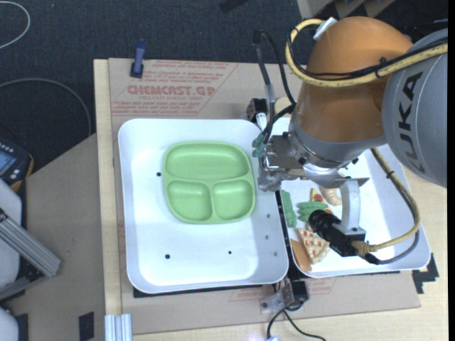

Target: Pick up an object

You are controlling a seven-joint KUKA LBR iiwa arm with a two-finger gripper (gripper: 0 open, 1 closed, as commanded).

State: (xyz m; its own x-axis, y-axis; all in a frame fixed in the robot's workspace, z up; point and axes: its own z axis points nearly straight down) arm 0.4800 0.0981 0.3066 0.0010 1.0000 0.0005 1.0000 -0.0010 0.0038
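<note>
Fingers (272, 177) sit under the wrist (320, 144); how open they are I cannot tell, and nothing shows held. A green toy (304, 209) lies just beside at four o'clock, the tray (210, 181) at nine. Seemingly the approach: next, centre over the toy and descend.

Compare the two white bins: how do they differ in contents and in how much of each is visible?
The left bin holds one large green divided plate; the right bin holds several small things, among them a green piece and a waffle-patterned wedge. The left bin lies in open view; the arm covers much of the right bin. Both are white and shallow.
</note>
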